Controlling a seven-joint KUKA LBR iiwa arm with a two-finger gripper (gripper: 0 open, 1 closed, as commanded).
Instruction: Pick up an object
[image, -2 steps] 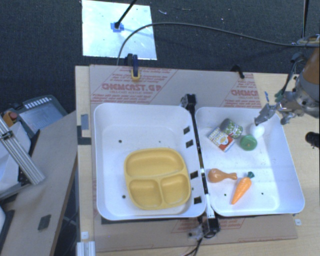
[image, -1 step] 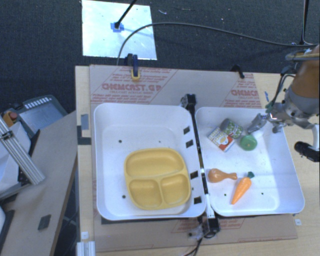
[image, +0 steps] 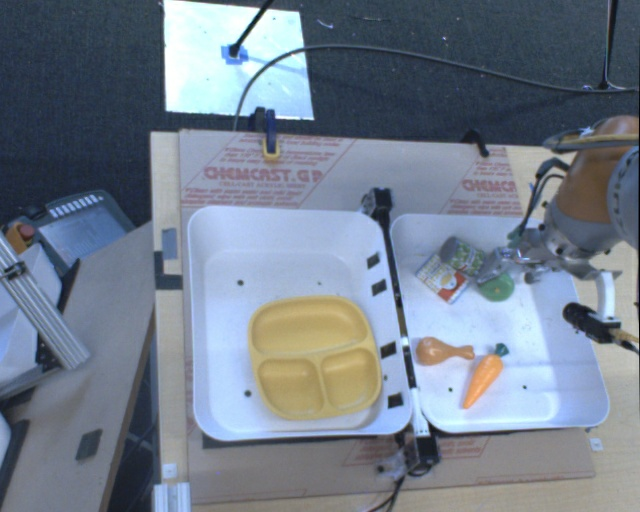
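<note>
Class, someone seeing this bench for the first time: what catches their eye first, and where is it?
Probably the yellow divided tray, lying alone in the left bin. Next the bright toys in the right bin: an orange carrot near the front, a green ball further back. The gripper sits right by that ball.

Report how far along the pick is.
Done: the hand is down in the right bin, beside the green ball and the small packet. In hand: nothing visibly gripped. Left: grasp and lift; the carrot and drumstick lie untouched.
</note>
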